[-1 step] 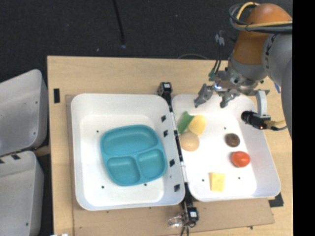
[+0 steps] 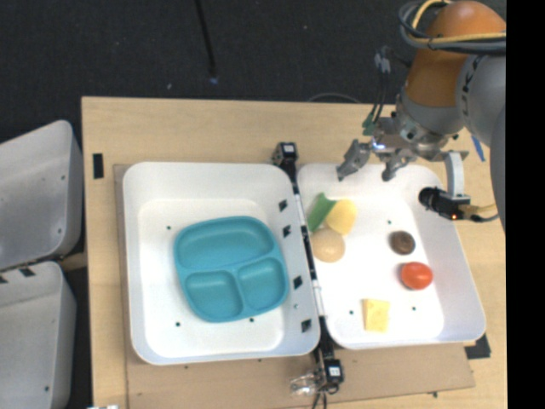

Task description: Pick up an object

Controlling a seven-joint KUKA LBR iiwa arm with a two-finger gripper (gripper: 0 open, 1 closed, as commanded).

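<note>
The gripper (image 2: 370,164) hangs over the far edge of the right bin (image 2: 451,313), its two fingers spread wide with nothing between them, so the job looks to be at the approach stage, before any grasp. Taking the right bin as the landmark: against its left wall, in the far half, lies a green leafy piece (image 2: 318,210) touching a yellow lemon-like fruit (image 2: 342,216), and just nearer than that pair a tan round bun-like item (image 2: 327,246). Toward the bin's right side sit a small brown round piece (image 2: 402,243) and, just nearer than it, a red tomato-like ball (image 2: 415,275); a yellow cheese-like block (image 2: 375,314) lies near the front middle. Any of these would serve as the object; the yellow fruit lies closest to the open fingers. The next move likely calls for centring above one item and descending, and the clustered three by the left wall could crowd the fingers. To the left of the right bin, the left bin (image 2: 140,313) holds a teal divided plate (image 2: 230,267), its compartments bare.
</note>
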